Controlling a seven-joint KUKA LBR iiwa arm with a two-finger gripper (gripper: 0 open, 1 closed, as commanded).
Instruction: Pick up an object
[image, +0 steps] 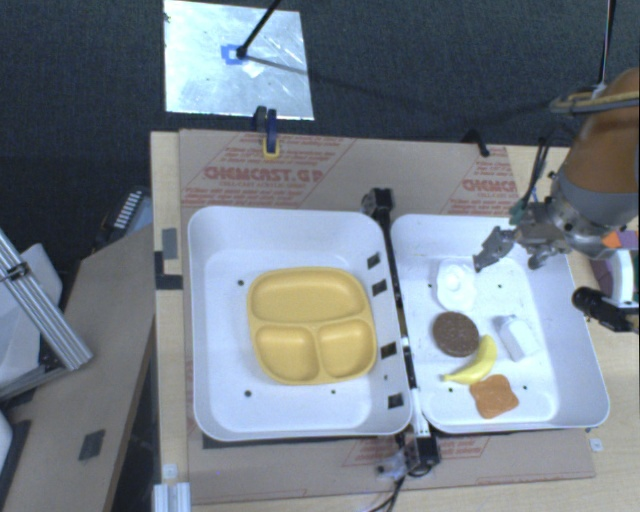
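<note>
Camera view: I look down at a slant on two white bins side by side on a brown board.
Left bin (215, 300): I see a yellow tray (310, 324) lying flat in its middle, with one wide compartment at the far side and two smaller ones at the near side.
Right bin (570, 370): I count five things in it, all in the left and middle part.
White lid (455, 283): a round white piece, farthest from me of the five, near the divider between the bins.
Cookie (456, 333): a brown disc just on the near side of the lid, close to it.
Banana (475, 362): yellow, curved, just beside the cookie at its near right; I cannot tell whether they touch.
Orange piece (494, 397): flat, nearest to me, just beyond the banana's tip.
White block (511, 337): small, pale, to the right of the cookie and banana, apart from both.
Arm (600, 160): I see it come in from the right, above the far right part of the right bin.
Gripper (516, 247): it hangs over the bin's far part, right of the lid and well apart from the banana; its two dark fingers stand spread, with nothing between them.
</note>
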